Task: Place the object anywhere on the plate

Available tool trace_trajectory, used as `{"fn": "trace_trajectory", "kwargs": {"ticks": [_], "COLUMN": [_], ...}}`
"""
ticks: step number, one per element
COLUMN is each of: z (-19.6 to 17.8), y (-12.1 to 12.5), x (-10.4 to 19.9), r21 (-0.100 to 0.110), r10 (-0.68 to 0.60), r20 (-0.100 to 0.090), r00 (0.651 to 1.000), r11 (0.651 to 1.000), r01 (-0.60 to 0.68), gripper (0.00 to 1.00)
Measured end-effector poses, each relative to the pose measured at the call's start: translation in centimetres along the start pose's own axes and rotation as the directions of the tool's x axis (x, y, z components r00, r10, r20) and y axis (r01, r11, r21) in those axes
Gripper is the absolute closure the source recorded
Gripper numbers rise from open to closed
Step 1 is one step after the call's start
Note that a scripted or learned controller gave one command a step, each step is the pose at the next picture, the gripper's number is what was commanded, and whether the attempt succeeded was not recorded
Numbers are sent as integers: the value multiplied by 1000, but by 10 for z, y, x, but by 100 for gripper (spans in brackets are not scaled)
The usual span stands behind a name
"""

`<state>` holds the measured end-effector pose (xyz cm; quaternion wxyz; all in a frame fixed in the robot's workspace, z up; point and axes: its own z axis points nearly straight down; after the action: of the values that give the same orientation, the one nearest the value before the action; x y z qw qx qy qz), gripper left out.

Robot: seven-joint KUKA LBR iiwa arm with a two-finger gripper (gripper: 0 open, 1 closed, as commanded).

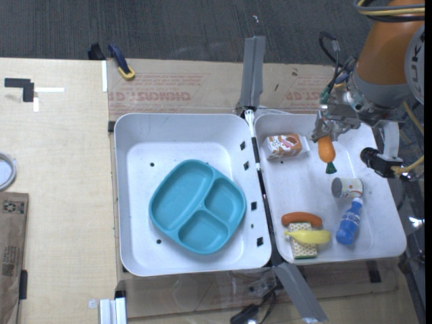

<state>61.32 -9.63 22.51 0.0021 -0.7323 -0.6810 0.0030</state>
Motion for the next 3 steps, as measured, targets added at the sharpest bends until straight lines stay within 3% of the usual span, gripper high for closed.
{"fn": "trace_trajectory", "kwargs": {"ticks": [1,2,3], "z": [38,38,38], "y": [-78,-70,-101], "x": [61,128,176], "r21": [1,-1,1], "r10": [90,67,143], "r20": [0,1,2], "r00": [996,998,990], "r11": [996,998,990], "r01": [-90,-67,-143], "gripper": [100,100,100]}}
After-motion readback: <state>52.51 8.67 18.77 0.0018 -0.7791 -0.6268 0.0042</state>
